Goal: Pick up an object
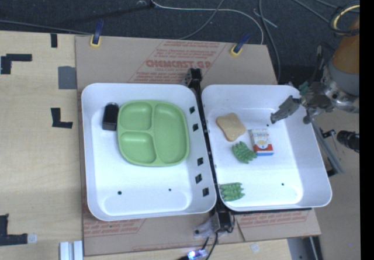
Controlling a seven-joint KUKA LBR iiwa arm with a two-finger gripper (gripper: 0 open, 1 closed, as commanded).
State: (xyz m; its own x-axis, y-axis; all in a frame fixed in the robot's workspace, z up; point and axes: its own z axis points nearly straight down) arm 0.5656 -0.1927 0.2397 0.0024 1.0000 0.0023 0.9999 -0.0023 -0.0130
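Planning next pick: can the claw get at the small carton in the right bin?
Probably yes. The claw hangs above the right bin, and the carton lies uncovered, though green pieces sit close beside it.

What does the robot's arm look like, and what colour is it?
The grey metal robot arm has an orange band near the top and a yellow cable loop above it. Its dark grey two-finger end effector looks like thin metal prongs with small black parts around the wrist.
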